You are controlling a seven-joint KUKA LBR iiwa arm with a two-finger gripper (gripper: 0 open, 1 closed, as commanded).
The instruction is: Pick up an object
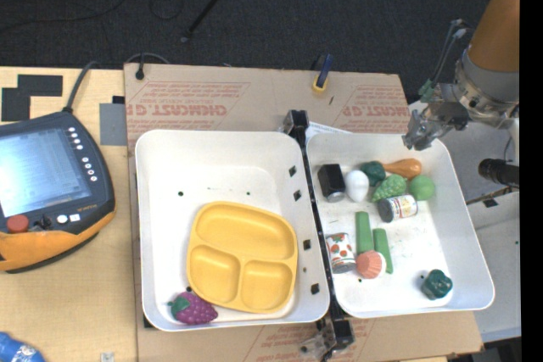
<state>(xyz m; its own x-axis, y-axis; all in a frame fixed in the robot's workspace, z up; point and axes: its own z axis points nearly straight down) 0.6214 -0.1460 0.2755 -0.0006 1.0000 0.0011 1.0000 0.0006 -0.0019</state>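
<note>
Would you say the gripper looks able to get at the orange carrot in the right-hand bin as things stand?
Probably yes: the gripper hovers near the bin's far right corner, the carrot lies just below it, uncovered, though green toys crowd its near side.

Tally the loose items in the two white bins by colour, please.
Green: 6 — dark green piece, leafy one, round one, two sticks, pepper
Orange or pink: 2
White: 1
Black: 1
Labelled cans: 2
Yellow tray: 1
Purple grapes: 1
Total: 14

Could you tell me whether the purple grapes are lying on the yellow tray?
No, the purple grapes lie on the left bin's floor beside the yellow tray.
</note>
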